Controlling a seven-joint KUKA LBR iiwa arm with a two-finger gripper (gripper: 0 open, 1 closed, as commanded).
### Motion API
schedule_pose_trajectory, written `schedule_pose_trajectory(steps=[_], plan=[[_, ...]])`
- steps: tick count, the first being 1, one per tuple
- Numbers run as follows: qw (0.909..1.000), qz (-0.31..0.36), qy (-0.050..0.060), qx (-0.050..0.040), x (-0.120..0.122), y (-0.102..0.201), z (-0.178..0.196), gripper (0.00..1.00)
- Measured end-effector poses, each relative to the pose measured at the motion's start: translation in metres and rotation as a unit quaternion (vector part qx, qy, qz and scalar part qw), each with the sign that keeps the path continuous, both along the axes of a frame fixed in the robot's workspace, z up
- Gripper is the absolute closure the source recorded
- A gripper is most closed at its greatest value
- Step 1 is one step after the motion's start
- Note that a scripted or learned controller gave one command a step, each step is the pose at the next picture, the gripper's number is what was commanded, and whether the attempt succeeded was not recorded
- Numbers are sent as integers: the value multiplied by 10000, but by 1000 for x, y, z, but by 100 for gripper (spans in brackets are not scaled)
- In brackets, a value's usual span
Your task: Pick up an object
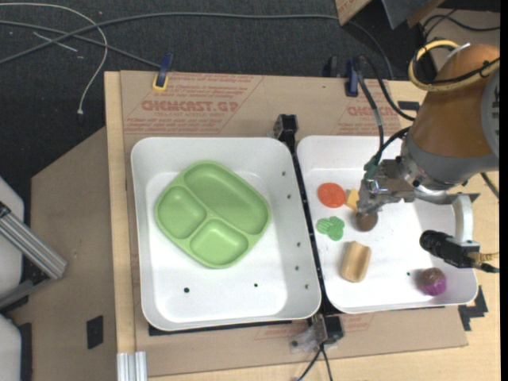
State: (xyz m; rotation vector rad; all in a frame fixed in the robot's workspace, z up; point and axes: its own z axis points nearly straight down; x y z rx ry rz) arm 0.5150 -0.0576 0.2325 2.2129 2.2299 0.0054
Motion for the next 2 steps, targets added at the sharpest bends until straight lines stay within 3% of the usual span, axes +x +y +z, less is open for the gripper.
schedule_pose_trajectory(steps=[2], plan=[[10000,-2,2,0,25,106,-4,100]])
